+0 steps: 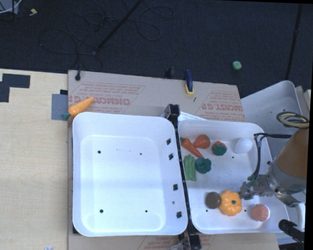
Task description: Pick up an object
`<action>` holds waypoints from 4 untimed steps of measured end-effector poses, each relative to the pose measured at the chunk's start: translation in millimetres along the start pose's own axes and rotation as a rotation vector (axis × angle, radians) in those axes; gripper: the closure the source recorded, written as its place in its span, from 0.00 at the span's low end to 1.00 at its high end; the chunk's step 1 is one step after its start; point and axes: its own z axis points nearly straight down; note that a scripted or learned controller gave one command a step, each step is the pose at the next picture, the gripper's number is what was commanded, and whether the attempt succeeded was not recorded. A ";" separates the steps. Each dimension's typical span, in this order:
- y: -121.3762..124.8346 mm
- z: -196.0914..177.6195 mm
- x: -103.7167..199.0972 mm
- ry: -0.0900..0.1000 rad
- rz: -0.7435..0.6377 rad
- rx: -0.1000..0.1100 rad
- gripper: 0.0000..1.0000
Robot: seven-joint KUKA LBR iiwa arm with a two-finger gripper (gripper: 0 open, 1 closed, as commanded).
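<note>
1. While the arm's gripper [253, 188] sits low in the right-hand white plastic bin [221, 229], honestly I can't tell how it's set or whether it has hold of anything, since the wrist hides that end.
2. Closest candidate is the small orange toy pumpkin [231, 202], just at the gripper's 7 o'clock, touching a dull brown ball [213, 199] at its own 9 o'clock. Pinch there and the ball probably gets nudged or grabbed along with it.
3. A pinkish round toy [260, 211] lies at the gripper's 5 o'clock, near the bin wall, so coming down there risks hitting the rim.
4. Round stuff rolls; an off-centre squeeze would likely pop it sideways.
5. Up at 10 o'clock the green leafy toy [203, 164], orange carrot [190, 147] and white ball [243, 146] are well apart from the gripper, so they're safe for now.
6. Left white bin [77, 159] has no part in this.
</note>
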 end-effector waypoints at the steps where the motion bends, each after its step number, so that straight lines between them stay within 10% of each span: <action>1: 52.4 -44.8 46.9 0.000 -0.009 -0.008 1.00; 3: 136.7 -9.8 129.9 -0.001 -0.006 -0.004 1.00; 4: 135.0 -9.2 127.4 -0.006 -0.005 -0.002 0.00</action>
